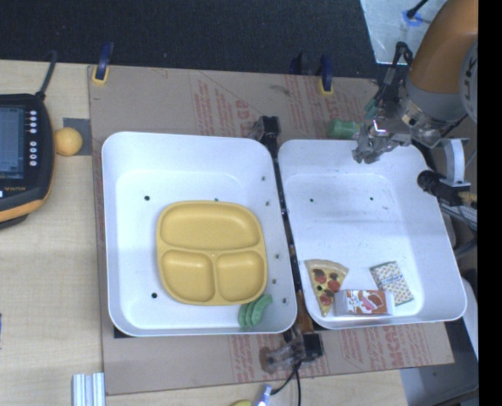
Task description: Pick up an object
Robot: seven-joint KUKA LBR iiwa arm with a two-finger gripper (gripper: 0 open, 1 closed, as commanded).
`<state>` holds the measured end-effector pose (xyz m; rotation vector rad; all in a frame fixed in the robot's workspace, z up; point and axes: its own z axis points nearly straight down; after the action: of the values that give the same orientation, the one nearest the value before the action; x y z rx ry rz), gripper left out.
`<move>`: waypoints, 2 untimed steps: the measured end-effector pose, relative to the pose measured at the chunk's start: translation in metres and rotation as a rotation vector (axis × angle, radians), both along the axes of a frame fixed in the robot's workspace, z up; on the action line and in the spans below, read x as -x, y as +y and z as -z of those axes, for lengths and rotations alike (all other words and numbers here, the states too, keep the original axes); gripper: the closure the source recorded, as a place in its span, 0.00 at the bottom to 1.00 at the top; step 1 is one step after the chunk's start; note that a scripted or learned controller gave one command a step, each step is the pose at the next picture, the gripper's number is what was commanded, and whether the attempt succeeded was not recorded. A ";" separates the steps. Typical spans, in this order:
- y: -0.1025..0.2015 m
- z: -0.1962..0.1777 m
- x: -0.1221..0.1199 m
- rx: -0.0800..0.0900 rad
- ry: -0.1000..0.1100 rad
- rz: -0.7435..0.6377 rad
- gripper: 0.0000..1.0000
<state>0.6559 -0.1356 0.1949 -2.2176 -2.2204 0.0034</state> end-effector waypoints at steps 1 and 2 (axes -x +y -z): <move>0.029 0.042 0.000 0.002 0.001 -0.004 1.00; 0.130 -0.008 0.012 0.001 -0.002 -0.006 1.00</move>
<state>0.6438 -0.0057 0.2034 -2.2126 -2.2281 0.0021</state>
